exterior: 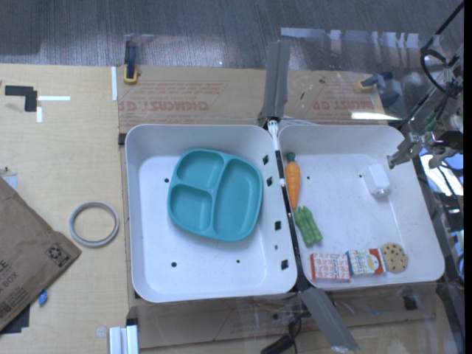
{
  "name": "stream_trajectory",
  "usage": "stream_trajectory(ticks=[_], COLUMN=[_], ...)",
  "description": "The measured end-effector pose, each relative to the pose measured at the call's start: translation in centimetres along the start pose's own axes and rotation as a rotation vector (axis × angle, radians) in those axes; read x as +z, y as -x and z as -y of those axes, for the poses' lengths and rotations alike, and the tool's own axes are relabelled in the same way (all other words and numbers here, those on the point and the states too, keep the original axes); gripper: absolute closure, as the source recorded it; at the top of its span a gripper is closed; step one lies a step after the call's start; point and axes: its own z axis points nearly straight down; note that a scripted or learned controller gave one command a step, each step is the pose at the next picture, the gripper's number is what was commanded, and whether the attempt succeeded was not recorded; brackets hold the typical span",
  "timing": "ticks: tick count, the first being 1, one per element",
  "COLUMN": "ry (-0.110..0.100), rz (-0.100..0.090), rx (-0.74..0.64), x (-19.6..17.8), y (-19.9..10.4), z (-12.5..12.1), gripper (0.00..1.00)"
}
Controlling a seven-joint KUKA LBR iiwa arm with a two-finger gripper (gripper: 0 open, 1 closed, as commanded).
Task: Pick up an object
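Main risk I see: carrot (293,183) and green vegetable (308,225) lie tight against left wall of right bin (431,220), next to divider; fingers could strike wall or slip off. Snack boxes (346,265) and cookie (394,257) sit in row at near edge, touching; pinch may catch two or none. Small clear piece (378,181) at far right, hard to make out. Teal plate (216,195) in left bin (136,220). Arm at right edge, above bin's far-right corner. Gripper (404,153): state I cannot tell; nothing seen held.

Fixed overhead camera, slanted, both bins (140,198)
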Motion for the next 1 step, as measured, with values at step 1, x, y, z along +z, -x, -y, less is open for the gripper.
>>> stream_trajectory(ticks=[1], ry=[0.000], rz=[0.000], rx=[-0.001], x=[4.99], y=[2.35], z=[-2.53], gripper=[0.00])
